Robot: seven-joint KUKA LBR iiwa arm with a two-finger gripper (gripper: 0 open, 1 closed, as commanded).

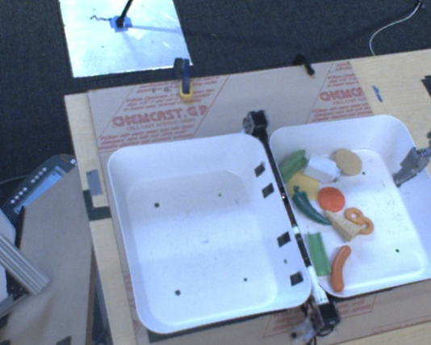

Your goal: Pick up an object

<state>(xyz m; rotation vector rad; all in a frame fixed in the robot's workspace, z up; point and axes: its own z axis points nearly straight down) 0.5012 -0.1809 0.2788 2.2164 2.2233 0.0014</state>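
Sausage (339, 267) near front rim, claw (406, 169) at right edge

- Light is bright and even, falling from above; both white bins (201, 235) look nearly washed out, their rims blending into their floors.
- A metal sheet (122, 27) beyond the surface's far edge glares pale blue-white.
- Shadows are soft and short: a thin dark line runs under the bins' near edges.
- The whole view is slightly soft and grainy; the dark floor (4, 80) shows speckled noise.
- The tool (408, 167) at the surface's right edge is blurred.
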